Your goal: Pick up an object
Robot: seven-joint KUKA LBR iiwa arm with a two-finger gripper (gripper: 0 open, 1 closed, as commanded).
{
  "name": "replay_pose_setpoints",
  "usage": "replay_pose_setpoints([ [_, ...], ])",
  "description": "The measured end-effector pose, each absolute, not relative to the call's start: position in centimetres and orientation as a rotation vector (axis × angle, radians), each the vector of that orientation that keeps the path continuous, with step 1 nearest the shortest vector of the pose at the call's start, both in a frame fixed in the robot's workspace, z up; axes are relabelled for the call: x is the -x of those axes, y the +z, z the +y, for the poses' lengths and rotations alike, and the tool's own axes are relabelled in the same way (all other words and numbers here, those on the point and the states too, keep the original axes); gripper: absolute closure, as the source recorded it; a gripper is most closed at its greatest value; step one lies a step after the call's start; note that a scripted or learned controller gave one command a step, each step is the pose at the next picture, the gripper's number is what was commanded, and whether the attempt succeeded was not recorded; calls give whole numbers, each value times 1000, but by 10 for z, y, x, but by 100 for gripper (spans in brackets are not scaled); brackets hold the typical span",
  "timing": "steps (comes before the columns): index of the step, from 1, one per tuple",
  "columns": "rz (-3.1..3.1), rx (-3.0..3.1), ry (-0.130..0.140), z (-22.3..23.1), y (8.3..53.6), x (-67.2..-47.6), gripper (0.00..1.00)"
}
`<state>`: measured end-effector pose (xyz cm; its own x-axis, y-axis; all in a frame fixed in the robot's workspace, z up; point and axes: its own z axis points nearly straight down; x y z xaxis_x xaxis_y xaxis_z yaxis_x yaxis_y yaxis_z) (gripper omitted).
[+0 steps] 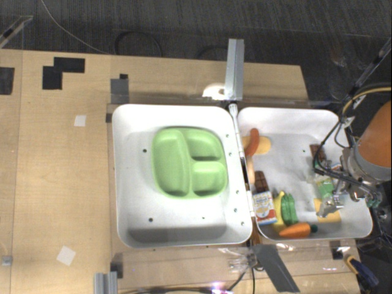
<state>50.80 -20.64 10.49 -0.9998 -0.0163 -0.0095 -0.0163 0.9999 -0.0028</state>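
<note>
claw: the gripper (331,202) is down in the right bin (288,122), near that bin's right wall, with the grey arm and its orange band coming in from the right behind it. Honestly can't tell how it's set; the tip is a blur of metal and cable.

right at the claw: there's a green thing (324,188) touching or just under the tip and a yellow bit (329,217) just below it. Can't say either one is actually gripped.

left of the claw: a little pile sits well apart from it along the bin's left side, namely a small carton (263,204), a yellow-and-green corn-looking piece (284,207) and a carrot (296,229) lying at the bottom edge.

up and left of the claw: a hot dog (252,142) near the divider wall, far from the tip.

far left of the claw: the other bin (131,164) with a green divided plate (188,161) in it.

step in hand: looks to me like the descent-onto-target part of the pick, aimed at the green thing.

next move: probably needs a firm close on that green piece, then a straight lift. With the wall that close, I'd watch for the piece sliding off against it.
</note>
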Motion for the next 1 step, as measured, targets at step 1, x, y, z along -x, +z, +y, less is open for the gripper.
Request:
replay_pose_setpoints([
  [1,3124,-69,-8,-196,91,-493,0],
])
